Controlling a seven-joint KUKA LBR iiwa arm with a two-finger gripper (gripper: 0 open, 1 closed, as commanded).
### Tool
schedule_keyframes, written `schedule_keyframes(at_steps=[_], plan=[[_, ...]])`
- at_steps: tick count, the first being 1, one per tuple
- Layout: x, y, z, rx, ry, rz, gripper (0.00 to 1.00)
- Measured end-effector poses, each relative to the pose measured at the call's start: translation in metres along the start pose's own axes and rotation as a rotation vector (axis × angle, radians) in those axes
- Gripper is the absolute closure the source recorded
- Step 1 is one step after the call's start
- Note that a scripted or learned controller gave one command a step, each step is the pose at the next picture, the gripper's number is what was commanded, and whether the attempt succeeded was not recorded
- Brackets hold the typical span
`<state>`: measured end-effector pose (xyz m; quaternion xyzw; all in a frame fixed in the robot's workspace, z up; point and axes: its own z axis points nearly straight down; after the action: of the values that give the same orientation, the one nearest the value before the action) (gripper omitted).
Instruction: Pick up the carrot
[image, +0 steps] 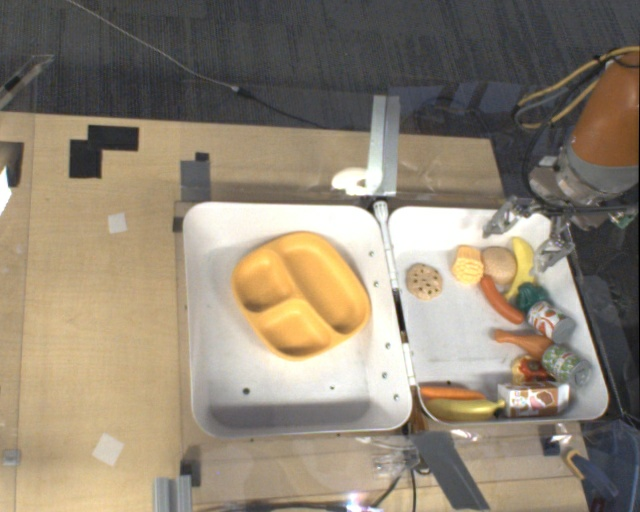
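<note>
Carrot (452, 392): lies flat along the front edge of the right bin (450, 330), touching a banana (468, 408). Gripper (528, 232): hangs at the bin's back right corner, fingers spread, nothing between them; likely staged before descent.

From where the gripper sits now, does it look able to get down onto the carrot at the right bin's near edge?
Probably yes: the carrot lies uncovered, though a banana presses alongside; the gripper is open.
</note>
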<state>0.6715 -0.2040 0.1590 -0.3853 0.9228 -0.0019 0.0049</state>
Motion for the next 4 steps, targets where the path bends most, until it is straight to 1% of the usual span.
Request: schedule_keyframes(at_steps=[1,2,3,4], plan=[[-0.016,0.046,0.052,0.016,-0.007,-0.322,0.00],[-0.049,0.059,0.063,0.018,-0.008,-0.387,0.00],[-0.054,0.049,0.064,0.015,-0.006,-0.392,0.00],[-0.057,0.052,0.065,0.014,-0.006,-0.400,0.00]])
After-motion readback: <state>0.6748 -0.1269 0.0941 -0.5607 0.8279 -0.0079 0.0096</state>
